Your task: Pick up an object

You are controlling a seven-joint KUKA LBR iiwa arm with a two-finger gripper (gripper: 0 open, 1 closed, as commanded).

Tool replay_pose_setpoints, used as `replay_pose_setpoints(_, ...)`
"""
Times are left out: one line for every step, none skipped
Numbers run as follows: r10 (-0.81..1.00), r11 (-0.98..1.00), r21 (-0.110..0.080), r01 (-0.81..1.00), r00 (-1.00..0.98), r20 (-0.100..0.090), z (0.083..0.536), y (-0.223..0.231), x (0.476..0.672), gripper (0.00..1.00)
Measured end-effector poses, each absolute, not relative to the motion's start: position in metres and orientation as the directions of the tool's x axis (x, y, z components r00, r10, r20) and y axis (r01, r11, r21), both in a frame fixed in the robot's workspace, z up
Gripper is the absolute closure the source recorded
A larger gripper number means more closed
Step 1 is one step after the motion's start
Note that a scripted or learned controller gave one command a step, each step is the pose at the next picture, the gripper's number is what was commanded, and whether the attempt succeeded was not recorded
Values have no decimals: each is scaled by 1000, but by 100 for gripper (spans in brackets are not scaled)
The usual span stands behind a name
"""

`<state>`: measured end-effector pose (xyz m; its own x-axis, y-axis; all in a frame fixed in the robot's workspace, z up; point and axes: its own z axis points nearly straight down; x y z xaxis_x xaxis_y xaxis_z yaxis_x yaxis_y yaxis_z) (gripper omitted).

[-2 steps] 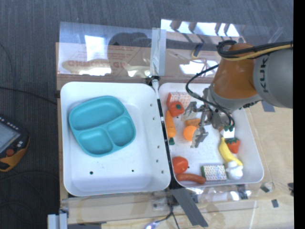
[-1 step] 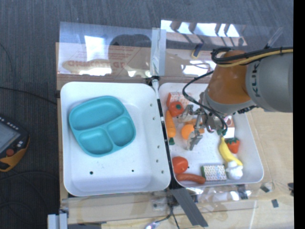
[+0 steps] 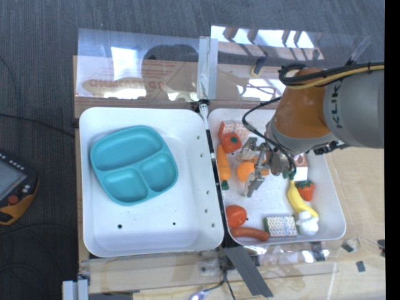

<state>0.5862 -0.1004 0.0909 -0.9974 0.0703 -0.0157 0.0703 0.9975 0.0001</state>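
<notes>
White plastic forms both shallow bins on the bench. Left bin holds one teal divided plate, three compartments, lying flat towards the bin's upper left. Right bin holds a scatter of toy food: a strawberry near the top left corner, a carrot lying along the left wall, a small orange piece near the centre, a tomato and a red chilli at the lower left, a speckled block at the bottom edge, a banana towards the lower right, and a small red piece just beside the banana. Arm enters from the right, its orange band above the bin's upper half. Gripper is down in the right bin, just right of the orange piece; its fingers stand apart, nothing between them. Orange piece lies on the bin floor, not gripped.
</notes>
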Motion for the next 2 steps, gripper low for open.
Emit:
replay_pose_setpoints(97,995,0,97,-995,-11,90,-98,593,0)
replay_pose_setpoints(161,987,2,161,-987,-17,91,-100,585,0)
